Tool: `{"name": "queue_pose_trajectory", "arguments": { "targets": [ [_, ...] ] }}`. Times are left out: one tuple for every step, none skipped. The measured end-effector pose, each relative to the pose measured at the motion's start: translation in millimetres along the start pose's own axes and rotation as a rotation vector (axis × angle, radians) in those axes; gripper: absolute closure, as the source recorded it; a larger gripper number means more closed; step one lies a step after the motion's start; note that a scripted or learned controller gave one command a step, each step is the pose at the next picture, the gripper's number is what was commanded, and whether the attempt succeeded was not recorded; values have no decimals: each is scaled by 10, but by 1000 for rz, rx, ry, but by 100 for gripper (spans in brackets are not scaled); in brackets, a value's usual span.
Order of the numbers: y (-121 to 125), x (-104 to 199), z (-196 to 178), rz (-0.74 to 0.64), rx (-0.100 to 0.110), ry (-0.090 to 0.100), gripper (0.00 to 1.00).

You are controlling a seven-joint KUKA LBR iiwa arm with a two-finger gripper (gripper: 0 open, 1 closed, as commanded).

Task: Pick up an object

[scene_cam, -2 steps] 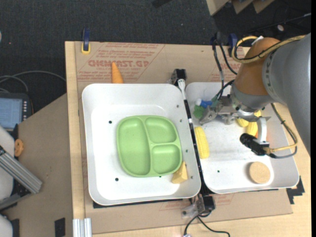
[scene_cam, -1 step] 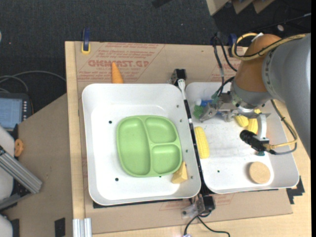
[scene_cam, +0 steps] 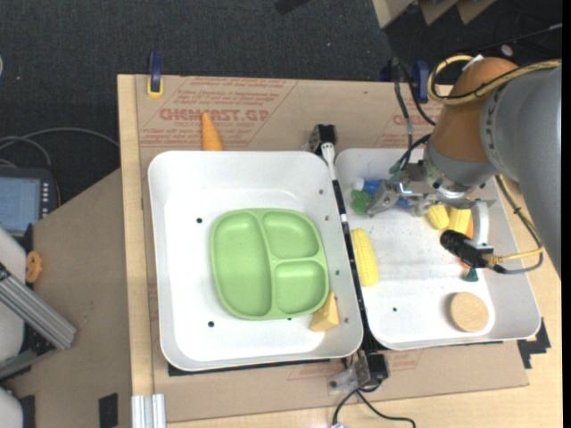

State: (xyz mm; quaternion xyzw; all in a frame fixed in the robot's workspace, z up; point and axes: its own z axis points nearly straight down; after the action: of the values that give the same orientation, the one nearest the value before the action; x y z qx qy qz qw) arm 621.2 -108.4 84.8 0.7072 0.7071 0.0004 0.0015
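My gripper (scene_cam: 390, 197) hangs low over the far left part of the right bin (scene_cam: 508, 324), its tip pointing left. Just left of it lie a small green piece (scene_cam: 360, 202) and a blue piece (scene_cam: 369, 188), very close to the tip; I cannot tell whether they touch. Yellow pieces (scene_cam: 445, 217) lie under the wrist. A corn cob (scene_cam: 364, 257) rests along the right bin's left wall. A round tan disc (scene_cam: 468, 311) sits near its front right. I see nothing held.
The left bin (scene_cam: 174, 185) holds a green divided plate (scene_cam: 268, 263) with a yellow wedge (scene_cam: 325, 315) at its lower right corner. An orange carrot (scene_cam: 211, 133) lies on the bench behind the left bin. The grey arm (scene_cam: 522, 123) covers the right bin's far right.
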Motion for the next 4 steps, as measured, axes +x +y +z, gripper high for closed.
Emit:
{"name": "queue_pose_trajectory", "arguments": {
  "targets": [
    [417,9,2,-3,32,3,0],
    [396,3,-93,-3,36,2,100],
    [-429,612,-1055,-4,4,6,100],
    [-407,577,-1001,-1,6,3,0]
  ]
}}
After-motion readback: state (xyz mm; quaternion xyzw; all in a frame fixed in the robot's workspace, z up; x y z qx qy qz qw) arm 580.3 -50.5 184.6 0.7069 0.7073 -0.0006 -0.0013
